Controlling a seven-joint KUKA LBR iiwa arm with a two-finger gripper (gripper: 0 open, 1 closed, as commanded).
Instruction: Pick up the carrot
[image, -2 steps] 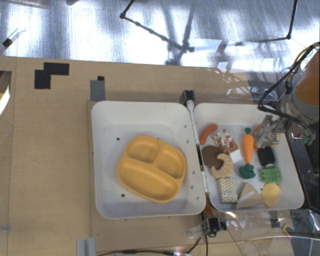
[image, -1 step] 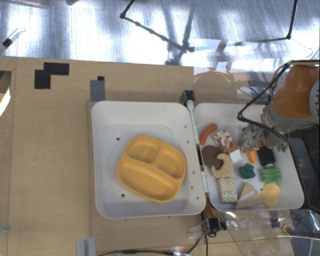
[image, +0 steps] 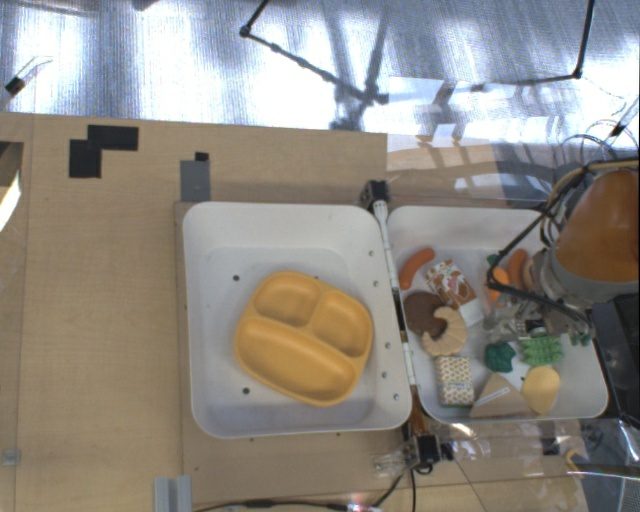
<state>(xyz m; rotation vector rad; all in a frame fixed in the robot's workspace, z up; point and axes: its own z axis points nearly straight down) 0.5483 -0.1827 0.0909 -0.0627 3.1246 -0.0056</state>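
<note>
Near edge of the right bin (image: 600, 405): a pale yellow piece (image: 541, 389), a tan wedge (image: 497, 397) and a patterned block (image: 455, 379) are sitting in a tight row. Just behind them, green toys (image: 541, 350) and a brown-and-cream pastry (image: 437, 322) are crowding the middle.

Pincer (image: 520, 318) is hovering low over that green cluster, arm (image: 598, 240) reaching in from the right and covering the bin's right side. Can't tell whether the pincer is wide or narrow; wires and linkage are hiding the tips. Nothing visibly held.

Carrot (image: 510, 270): orange with a green top, lying at the far right of the right bin, just beside the arm and partly hidden by a cable. It's sitting behind the pincer, not under it.

Further left, an orange sausage-shaped piece (image: 416, 267) is lying near the divider; the yellow tray (image: 303, 337) is sitting alone in the left bin (image: 205, 300).

Risks, my read:
- Descending here is likely catching a green toy, not the carrot.
- Orange sausage being mistaken for the target.
- Carrot being close to the bin wall, so one tip may be hitting the rim.
- Neighbours getting shoved in the clutter.
</note>
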